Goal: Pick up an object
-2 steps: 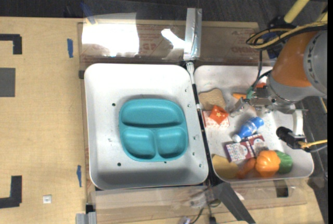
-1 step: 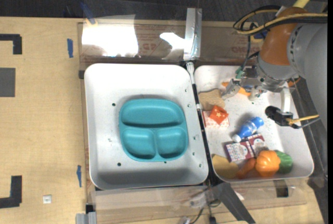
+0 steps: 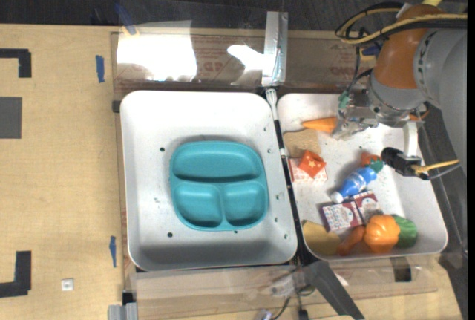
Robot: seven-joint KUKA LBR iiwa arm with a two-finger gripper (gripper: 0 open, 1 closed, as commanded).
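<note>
One gripper to report on, and we spotted it down low at the far end of the right bin, hanging off the grey arm that came in from the right. Open or closed? We honestly couldn't tell from that angle.

Just to its left lay an orange carrot, thin end pointing toward the left bin. It looked super close to the gripper, but we couldn't say whether they touched. A tan slice sat right against the carrot on the near side, and a red-and-orange packet lay just below that.

Further out, around the middle of the bin, a blue bottle lay on its side at a slant, with a small orange bit near its top end. At the near end we saw a pink-and-white carton, then an orange pepper snug against a green piece, plus a yellowish piece in the corner.

Over in the left bin, well apart from all that, a teal divided plate sat in the middle.
</note>
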